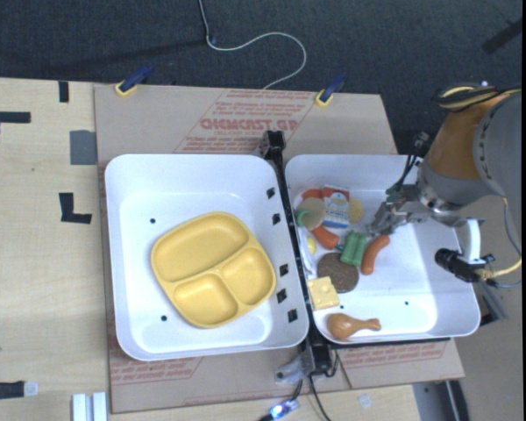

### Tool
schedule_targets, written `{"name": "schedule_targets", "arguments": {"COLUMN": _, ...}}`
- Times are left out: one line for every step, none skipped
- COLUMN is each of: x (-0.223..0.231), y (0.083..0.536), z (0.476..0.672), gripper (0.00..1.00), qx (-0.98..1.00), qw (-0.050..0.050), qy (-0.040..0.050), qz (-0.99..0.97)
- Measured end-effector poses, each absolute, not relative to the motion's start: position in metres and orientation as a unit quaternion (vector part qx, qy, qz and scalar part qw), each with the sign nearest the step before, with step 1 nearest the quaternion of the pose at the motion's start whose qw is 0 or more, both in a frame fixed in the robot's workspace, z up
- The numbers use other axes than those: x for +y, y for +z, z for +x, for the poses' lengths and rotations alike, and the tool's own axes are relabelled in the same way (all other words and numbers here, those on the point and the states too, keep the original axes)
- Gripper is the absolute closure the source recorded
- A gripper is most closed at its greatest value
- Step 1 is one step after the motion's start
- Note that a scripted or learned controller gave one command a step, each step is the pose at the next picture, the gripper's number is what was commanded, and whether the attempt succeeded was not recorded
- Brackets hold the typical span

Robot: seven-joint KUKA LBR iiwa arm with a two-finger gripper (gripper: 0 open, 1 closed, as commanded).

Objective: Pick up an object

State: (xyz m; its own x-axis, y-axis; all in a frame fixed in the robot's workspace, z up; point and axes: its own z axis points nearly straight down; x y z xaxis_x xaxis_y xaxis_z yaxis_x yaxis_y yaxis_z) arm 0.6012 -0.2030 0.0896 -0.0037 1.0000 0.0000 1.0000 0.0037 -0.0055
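Crowding is posing the main risk as I am bringing my tool down into the right bin, toward its far-left cluster. I cannot tell whether the tool is spread or closed; its tip is too small and dark against the arm. Nothing is showing as held.

Candidate objects are lying just left of the tool: an orange sausage touching a green piece, a brown round piece beside them, a white carton further off. A yellow block and a drumstick are sitting nearer, better separated.

In my judgement, descending here is likely to be nudging two pieces at once or clipping one by its edge, letting it slip.

Writing: red print on the cardboard over the desk is reading roughly "CHEMCAST GP"; smaller lines are illegible. The carton's label is too blurred to read.

The left bin is holding a yellow divided tray.
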Motion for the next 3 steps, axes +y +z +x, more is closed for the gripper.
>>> {"name": "schedule_targets", "arguments": {"x": -0.210, "y": 0.140, "z": 0.595, "gripper": 1.00, "qx": -0.708, "qw": 0.002, "qy": 0.0011, "qz": -0.707}}
{"name": "schedule_targets", "arguments": {"x": -0.205, "y": 0.197, "z": 0.601, "gripper": 1.00, "qx": -0.708, "qw": 0.001, "qy": 0.0005, "qz": -0.706}}
{"name": "schedule_targets", "arguments": {"x": -0.205, "y": 0.222, "z": 0.601, "gripper": 1.00, "qx": -0.708, "qw": 0.002, "qy": 0.0012, "qz": -0.706}}
